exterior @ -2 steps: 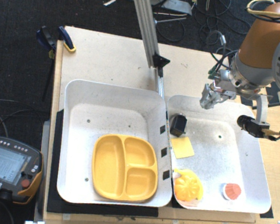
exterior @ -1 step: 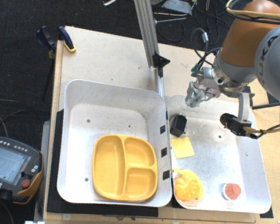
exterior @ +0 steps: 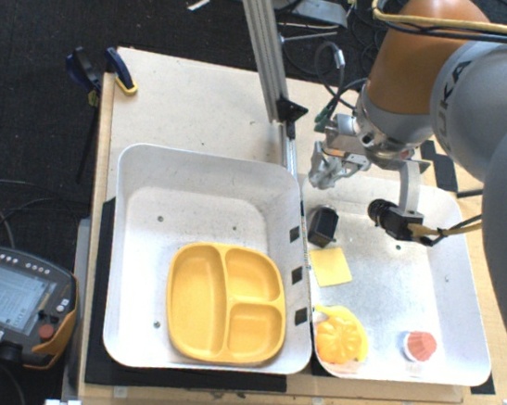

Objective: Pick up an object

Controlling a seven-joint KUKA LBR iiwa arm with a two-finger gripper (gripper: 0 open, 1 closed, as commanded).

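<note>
Gripper (exterior: 332,172) hangs over right bin's (exterior: 463,311) far-left corner, finger state can't be told, nothing seen held; black block (exterior: 323,225) lies just below it toward the camera, nearest target, yellow card (exterior: 331,267) just beyond.

I see a yellow divided tray (exterior: 225,302) in the white left bin (exterior: 143,191). The white right bin (exterior: 450,299) holds a pale yellow square (exterior: 332,266), a small black block (exterior: 323,225), a yellow-orange lumpy toy (exterior: 340,335) and a red-pink piece (exterior: 420,345).
</note>
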